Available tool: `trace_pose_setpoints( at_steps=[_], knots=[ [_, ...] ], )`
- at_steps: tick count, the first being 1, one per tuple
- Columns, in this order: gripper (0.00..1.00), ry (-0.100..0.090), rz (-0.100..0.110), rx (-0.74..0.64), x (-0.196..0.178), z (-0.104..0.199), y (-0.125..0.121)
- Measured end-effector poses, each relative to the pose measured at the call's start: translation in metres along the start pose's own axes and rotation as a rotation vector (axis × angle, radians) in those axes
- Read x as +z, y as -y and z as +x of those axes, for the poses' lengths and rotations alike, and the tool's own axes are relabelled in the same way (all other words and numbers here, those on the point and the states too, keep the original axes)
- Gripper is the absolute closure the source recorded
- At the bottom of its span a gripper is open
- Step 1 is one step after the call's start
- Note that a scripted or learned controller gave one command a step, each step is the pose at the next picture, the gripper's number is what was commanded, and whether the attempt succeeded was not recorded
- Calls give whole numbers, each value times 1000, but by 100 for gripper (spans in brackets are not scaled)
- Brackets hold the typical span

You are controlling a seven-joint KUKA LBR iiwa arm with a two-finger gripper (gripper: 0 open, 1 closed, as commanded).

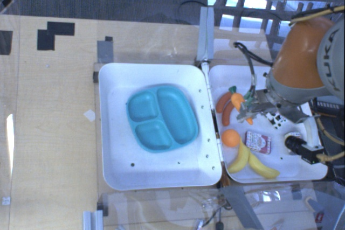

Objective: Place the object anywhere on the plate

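The tool (249,109) hangs low in the right bin (291,167), beneath the grey arm (302,62) with its orange band; whether it is released or clenched cannot be told, as the wrist covers much of it. It sits just beside a carrot (237,99), which lies at its 10 o'clock, possibly touching it. At the carrot's 8 o'clock lies a reddish sausage (226,110), close against it. At the tool's 7 o'clock rests an orange (231,138). At its 6 o'clock lies a small red packet (257,141), and below that a banana (252,161) curves toward 5 o'clock. The blue plate (161,118), divided into three compartments, lies in the left bin (116,169), well apart at the tool's 9 o'clock. Both bins sit on the pale wooden tabletop (48,116).
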State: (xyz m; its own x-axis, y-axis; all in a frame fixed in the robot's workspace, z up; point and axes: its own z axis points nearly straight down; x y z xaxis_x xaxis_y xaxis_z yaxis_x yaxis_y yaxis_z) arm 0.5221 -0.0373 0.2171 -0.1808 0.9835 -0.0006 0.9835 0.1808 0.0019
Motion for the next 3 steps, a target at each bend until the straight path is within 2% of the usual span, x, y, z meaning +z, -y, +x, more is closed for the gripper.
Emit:
trace_pose_setpoints(
  at_steps=[1,2,3],
  knots=[
    [100,0,2,-112,16,106,-56],
    [0,0,2,-112,16,106,-56],
    [0,1,-2,-420,-36,78,-72]
  ],
)
